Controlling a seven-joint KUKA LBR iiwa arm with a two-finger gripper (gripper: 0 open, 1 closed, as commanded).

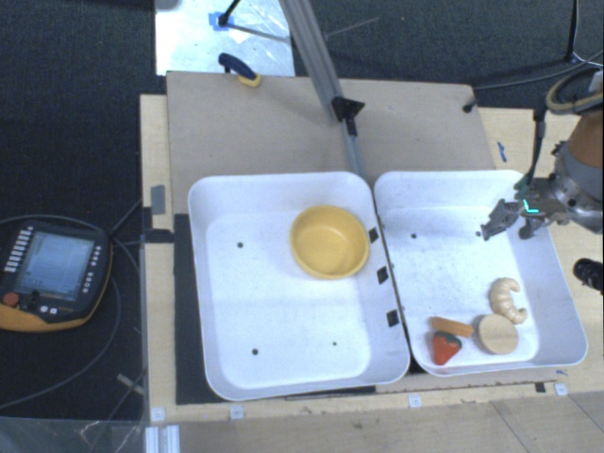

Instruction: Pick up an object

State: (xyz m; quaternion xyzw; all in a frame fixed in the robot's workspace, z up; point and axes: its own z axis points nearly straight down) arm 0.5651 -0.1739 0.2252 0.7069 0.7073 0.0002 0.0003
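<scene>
White plastic makes up both shallow bins, set side by side on the bench. The left bin (226, 291) carries a yellow bowl (329, 242) near the middle of its far edge. The right bin (429, 253) carries a small cluster in its near right corner: a pale croissant-shaped piece (507, 297), a tan disc (497, 334) just beside it toward the near edge, a red strawberry-like piece (445, 347) to the disc's left, and an orange stick (452, 326) lying just above the red piece.

The gripper (510, 220) hangs over the right bin near its far right corner, with the grey arm and its orange band (587, 154) entering across the bin's right edge. Whether the jaws are apart or together I cannot tell; the dark finger parts are too small and blurred. Nothing can be seen between them, so I judge that no object is held.

The step in hand looks like the approach: the tool is above the bin floor and no pick has begun. The nearest candidates are the croissant piece and the disc, which lie apart from the gripper, toward the bin's near edge. My guess is that the next move calls for travel along the right edge toward the near right corner, then a descent over one piece. The cluster is tight, and the bin's sloped wall sits close by, so the fingers would likely need to straddle a single item without knocking its neighbours.
</scene>
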